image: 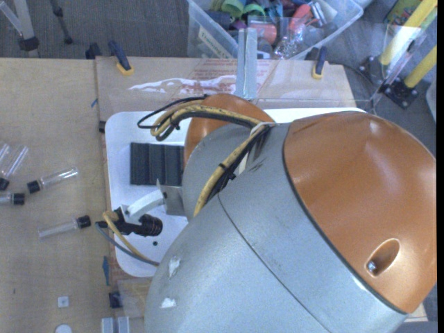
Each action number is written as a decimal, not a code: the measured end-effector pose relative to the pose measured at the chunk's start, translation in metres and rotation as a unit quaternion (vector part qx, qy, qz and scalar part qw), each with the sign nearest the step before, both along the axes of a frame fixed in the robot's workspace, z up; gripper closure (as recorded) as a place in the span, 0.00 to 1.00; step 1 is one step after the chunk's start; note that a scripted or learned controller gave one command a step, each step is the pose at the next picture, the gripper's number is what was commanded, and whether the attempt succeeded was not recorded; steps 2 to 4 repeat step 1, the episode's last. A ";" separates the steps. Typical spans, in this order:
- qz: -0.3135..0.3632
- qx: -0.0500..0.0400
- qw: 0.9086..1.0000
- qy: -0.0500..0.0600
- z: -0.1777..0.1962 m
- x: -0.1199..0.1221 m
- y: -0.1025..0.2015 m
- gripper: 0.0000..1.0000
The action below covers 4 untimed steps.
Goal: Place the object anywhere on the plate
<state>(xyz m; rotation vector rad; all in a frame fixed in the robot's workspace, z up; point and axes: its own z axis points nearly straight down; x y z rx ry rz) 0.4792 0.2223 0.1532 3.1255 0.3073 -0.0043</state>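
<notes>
Object: one dark ribbed block, rectangular, with a black matte face divided by lengthwise grooves into three strips. It is seen lying flat on the floor of the white bin, in the bin's far-left part. Its right edge is covered by the arm.

Gripper: only a grey part of the body is seen below the block, just beside the arm's casing. How far it is opened cannot be told, as the working end is hidden. Nothing is seen held, and no contact with the block can be made out.

Counts:
- One block is noted in the bin.
- One white bin is seen, its right side covered by the arm.
- At least five clear tubes, some with black caps, are scattered on the bench left of the bin.
- Two blue clamps are fixed along the far board.
- One clear crate of coloured parts is placed beyond the bench.
</notes>
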 end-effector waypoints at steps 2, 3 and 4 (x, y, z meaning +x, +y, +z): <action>0.145 0.000 0.989 0.001 0.059 0.020 0.003 1.00; 0.145 0.000 0.989 0.001 0.059 0.020 0.003 1.00; 0.145 0.000 0.989 0.001 0.059 0.020 0.003 1.00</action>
